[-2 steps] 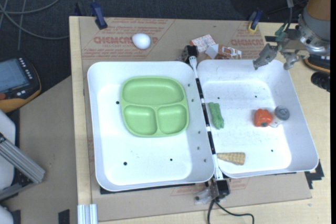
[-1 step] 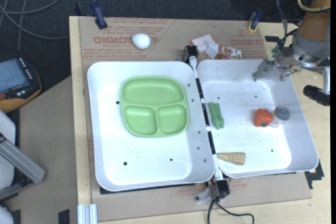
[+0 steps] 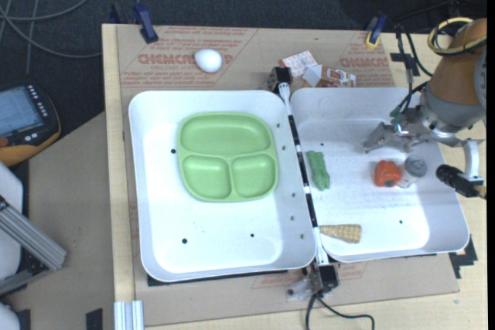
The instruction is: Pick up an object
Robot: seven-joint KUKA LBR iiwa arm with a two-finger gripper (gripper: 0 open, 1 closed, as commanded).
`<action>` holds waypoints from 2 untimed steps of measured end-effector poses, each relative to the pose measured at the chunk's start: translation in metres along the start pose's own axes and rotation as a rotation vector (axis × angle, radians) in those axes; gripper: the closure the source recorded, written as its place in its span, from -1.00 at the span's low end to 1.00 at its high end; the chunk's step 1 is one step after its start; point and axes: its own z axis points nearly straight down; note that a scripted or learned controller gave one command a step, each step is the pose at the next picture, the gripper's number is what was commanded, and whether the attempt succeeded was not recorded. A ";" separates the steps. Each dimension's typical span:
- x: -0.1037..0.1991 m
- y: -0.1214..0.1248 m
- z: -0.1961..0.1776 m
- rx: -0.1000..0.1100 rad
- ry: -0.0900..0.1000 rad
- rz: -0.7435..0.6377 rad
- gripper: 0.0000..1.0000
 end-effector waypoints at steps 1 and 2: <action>0.049 -0.030 0.000 0.000 0.000 -0.001 -1.00; 0.038 -0.058 0.000 0.000 0.000 0.001 -1.00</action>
